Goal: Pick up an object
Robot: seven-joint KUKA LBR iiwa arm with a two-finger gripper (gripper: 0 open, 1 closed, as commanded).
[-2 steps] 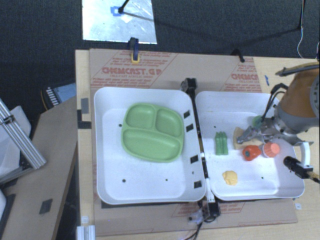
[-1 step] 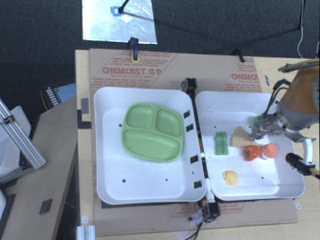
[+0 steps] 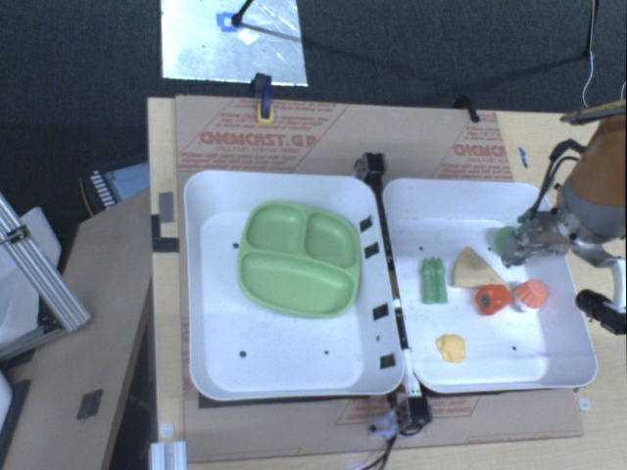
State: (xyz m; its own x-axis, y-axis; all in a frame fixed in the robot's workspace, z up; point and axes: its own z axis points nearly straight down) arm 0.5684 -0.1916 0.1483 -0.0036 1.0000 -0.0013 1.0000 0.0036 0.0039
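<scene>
Down in the right bin (image 3: pixel 549 360), the pincer (image 3: pixel 513 250) hovered beside a tan wedge (image 3: pixel 473 267); whether it gaped, I cannot tell.

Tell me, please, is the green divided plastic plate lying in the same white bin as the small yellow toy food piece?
No: the green divided plastic plate lies in the left white bin, while the small yellow toy food piece lies in the right white bin.

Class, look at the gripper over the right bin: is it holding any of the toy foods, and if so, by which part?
It cannot be told. The gripper sits low in the right bin, beside the tan wedge, and no item shows plainly in its grasp.
</scene>
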